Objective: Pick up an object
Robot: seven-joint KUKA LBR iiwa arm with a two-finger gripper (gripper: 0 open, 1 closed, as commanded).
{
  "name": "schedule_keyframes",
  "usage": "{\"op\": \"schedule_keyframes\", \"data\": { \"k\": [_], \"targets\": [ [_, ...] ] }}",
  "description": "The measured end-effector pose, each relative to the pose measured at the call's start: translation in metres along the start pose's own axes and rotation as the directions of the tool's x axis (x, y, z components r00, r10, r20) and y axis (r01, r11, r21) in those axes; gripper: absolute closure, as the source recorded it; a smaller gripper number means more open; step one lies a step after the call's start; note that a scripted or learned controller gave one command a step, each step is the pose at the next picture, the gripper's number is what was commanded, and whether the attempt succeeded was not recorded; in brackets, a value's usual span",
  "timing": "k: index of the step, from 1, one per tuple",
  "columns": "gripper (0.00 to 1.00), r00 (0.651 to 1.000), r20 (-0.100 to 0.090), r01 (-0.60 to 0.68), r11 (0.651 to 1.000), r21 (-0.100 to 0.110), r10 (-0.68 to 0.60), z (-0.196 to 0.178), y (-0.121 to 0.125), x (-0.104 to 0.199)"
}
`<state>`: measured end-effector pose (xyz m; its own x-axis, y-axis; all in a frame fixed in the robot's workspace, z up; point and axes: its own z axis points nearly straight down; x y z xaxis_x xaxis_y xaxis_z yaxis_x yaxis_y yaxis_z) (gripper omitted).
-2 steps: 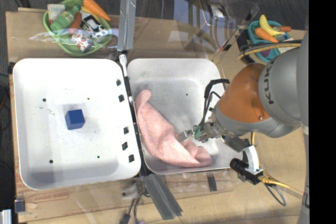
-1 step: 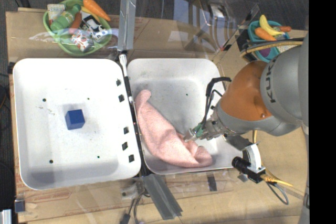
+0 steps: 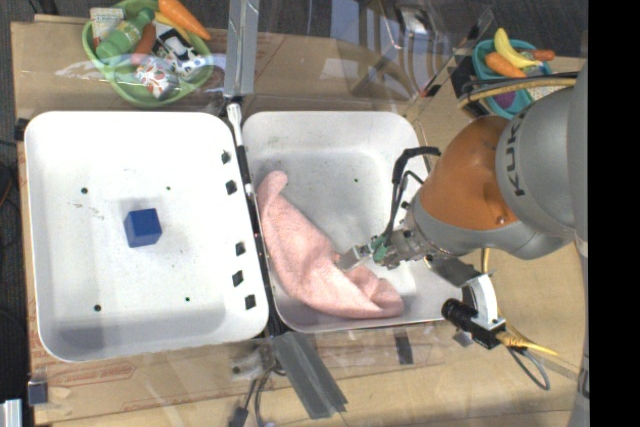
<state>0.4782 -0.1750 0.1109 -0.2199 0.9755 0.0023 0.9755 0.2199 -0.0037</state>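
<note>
hand [image 3: 358,258] at pink cloth [image 3: 312,255], rt bin [image 3: 330,130]

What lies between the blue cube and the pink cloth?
In the camera view, bare white floor of the left bin, then the two bins' adjoining walls, separate the blue cube from the pink cloth.

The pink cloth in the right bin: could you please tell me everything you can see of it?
The pink cloth looks soft and fuzzy, like terry or fleece. It lies flat and crumpled in the right bin, running from a narrow end by the bin's left wall to a wider, folded end near the front right. The gripper is at its right edge, seemingly touching it; whether it grips the cloth is unclear.
</note>
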Motion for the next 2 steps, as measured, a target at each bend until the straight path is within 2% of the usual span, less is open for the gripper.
{"op": "schedule_keyframes", "data": {
  "k": [1, 2],
  "targets": [
    [0.0, 0.98, 0.005, 0.198, 0.98, -0.005, -0.198, 0.018, -0.001, -0.036],
    [0.0, 0.995, 0.003, 0.102, 0.995, -0.004, -0.102, -0.103, 0.054, -0.002]
  ]
}}
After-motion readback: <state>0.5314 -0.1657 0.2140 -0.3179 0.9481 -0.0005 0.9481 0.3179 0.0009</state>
